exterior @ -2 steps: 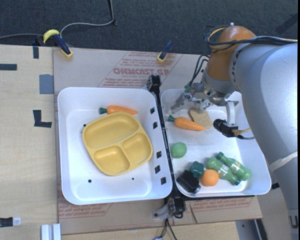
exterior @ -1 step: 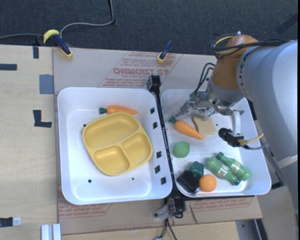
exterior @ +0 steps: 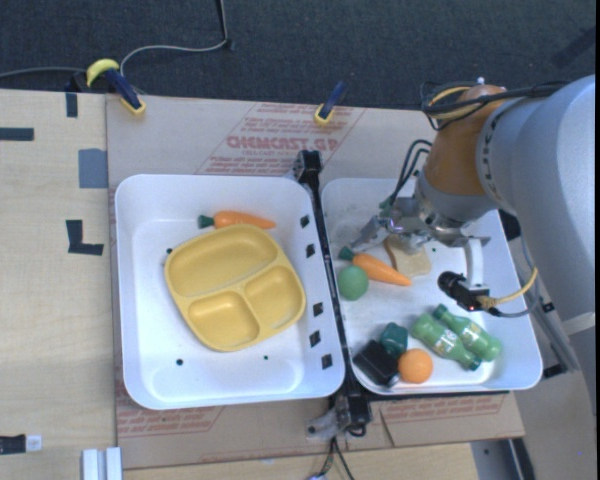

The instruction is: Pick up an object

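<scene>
Gripper (exterior: 405,240) sat low in the right white bin (exterior: 525,363), above a pale beige block (exterior: 413,262); I couldn't tell how it was set. An orange plastic carrot (exterior: 380,268) lay just left, touching a green ball (exterior: 353,283). A yellow divided tray (exterior: 235,286) filled the left bin (exterior: 140,298).

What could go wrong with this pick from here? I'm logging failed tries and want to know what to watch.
1. The gripper is low over a tight cluster: the carrot in the right bin, a pale tan piece and a green ball lie close together, so it may nudge or catch the wrong one.
2. The carrot is tapered and lies at a slant; it could slip out.
3. The dangling cable could snag nearby items.
</scene>
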Tool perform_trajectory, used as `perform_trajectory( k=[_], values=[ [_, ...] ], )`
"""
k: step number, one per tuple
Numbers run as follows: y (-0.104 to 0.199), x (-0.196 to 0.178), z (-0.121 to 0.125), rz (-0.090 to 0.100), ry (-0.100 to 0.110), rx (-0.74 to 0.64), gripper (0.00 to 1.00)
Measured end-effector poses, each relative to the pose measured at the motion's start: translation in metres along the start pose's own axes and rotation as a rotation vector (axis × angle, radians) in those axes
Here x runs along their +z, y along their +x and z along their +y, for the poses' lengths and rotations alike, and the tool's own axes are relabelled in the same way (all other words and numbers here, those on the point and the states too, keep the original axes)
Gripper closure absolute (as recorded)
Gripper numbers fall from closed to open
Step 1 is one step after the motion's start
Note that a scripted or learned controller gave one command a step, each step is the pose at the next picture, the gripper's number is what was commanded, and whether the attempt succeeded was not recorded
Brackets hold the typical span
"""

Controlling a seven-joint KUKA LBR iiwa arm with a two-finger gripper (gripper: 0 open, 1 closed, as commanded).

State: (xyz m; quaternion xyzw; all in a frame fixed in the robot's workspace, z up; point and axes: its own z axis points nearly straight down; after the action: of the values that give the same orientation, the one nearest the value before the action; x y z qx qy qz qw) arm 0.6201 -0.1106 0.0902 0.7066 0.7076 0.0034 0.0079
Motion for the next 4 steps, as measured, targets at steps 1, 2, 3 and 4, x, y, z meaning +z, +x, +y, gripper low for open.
perform_trajectory(
  k=[1, 2, 3, 4],
  values=[
    [-0.003, 0.0, -0.027, 0.001, -0.001, -0.001, 0.0],
    [-0.008, -0.001, -0.06, 0.001, -0.001, -0.001, 0.0],
    [-0.016, -0.001, -0.094, 0.001, -0.001, 0.0, 0.0],
    [-0.105, -0.035, -0.08, 0.005, 0.016, 0.002, 0.0]
  ],
)
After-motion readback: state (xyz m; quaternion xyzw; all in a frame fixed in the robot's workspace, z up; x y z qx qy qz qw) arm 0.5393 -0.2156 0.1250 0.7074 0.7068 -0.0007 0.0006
